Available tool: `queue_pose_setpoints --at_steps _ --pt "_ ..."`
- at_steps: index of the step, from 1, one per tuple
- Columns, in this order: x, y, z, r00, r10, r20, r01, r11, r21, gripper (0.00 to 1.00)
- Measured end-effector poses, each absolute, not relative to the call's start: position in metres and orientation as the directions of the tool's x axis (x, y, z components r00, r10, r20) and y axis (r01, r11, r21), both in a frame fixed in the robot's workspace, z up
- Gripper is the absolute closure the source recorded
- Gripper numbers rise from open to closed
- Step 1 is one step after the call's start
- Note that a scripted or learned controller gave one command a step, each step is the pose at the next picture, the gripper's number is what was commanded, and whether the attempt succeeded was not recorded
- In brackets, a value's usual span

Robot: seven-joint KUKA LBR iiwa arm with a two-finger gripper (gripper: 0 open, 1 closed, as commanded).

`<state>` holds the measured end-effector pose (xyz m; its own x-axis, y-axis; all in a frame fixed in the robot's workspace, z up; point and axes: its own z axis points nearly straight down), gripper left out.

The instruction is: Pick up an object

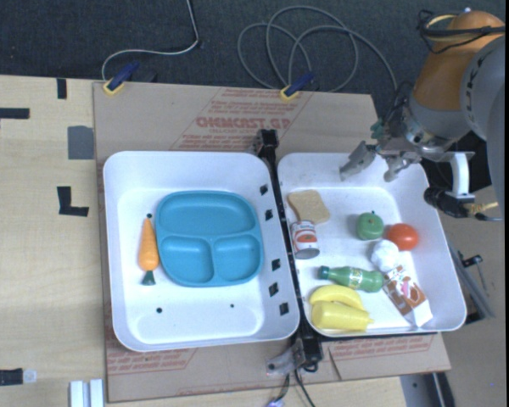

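The jaws (373, 164) are seen spread open and empty above the far edge of the right bin (454, 265). The nearest item, a slice of bread (309, 206), lies at about 8 o'clock from them. A green apple (370, 225) and tomato (402, 236) sit near 6 o'clock (well apart from the jaws). A blue plate (209, 237) and carrot (148, 244) rest in the left bin (123, 176).

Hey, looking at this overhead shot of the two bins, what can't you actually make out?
- Can label: too small to read in the camera view.
- White tube print: too small to read.
- Arm's upper part: cut off by the top right of the frame.
- Yellow banana and the yellow object beside it: whether they touch is unclear.
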<state>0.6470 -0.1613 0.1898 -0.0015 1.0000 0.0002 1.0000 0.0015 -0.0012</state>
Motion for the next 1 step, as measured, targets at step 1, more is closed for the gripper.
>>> queue_pose_setpoints --at_steps 1 --pt "0.6092 -0.1901 0.1339 0.000 1.000 -0.001 1.000 0.000 -0.003 0.00"
